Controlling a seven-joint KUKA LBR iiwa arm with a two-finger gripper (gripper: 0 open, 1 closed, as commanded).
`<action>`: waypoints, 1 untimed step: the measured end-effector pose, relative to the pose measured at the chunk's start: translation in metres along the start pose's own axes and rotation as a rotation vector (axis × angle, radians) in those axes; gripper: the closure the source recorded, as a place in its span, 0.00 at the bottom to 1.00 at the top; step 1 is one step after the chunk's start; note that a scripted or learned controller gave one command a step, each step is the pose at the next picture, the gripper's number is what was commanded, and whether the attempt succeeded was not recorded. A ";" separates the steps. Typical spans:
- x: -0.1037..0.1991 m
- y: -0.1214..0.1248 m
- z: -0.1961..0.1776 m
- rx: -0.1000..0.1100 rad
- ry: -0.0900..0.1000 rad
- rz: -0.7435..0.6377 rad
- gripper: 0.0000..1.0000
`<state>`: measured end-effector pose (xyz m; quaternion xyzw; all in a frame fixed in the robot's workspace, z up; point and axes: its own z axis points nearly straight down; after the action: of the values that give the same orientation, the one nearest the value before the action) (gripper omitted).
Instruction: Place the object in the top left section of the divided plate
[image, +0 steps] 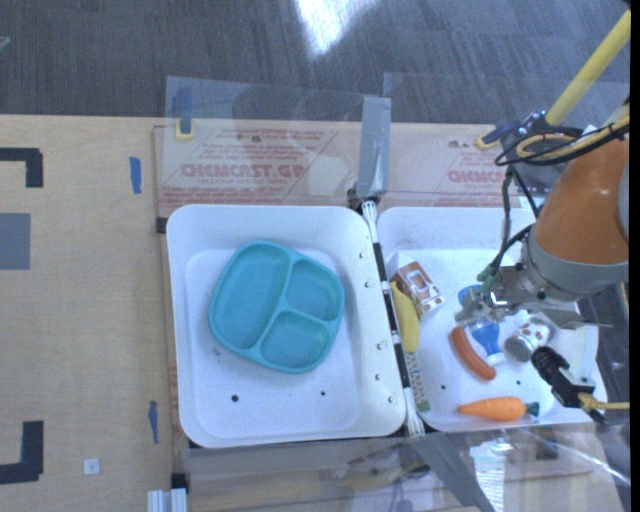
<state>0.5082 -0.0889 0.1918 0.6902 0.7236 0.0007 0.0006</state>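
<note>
My pincer (492, 318) sits low in the right bin (440, 228), one of two white bins on the surface (80, 330). Can't tell how it is set, or whether it has anything; it's over a blue object (487, 338) that touches it from below. One sausage (471, 354) just below-left of my pincer, one carrot (493, 408) further below near the bin's front rim, one banana (405, 317) to the left along the bin wall, one small brown-white carton (419, 286) up-left. One teal divided plate (277, 305), three sections, well to the left in the left bin (190, 240), nothing on it.
</note>
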 end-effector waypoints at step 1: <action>0.078 0.023 0.008 0.001 -0.001 0.130 1.00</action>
<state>0.5277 -0.0095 0.1839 0.7356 0.6775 0.0000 0.0004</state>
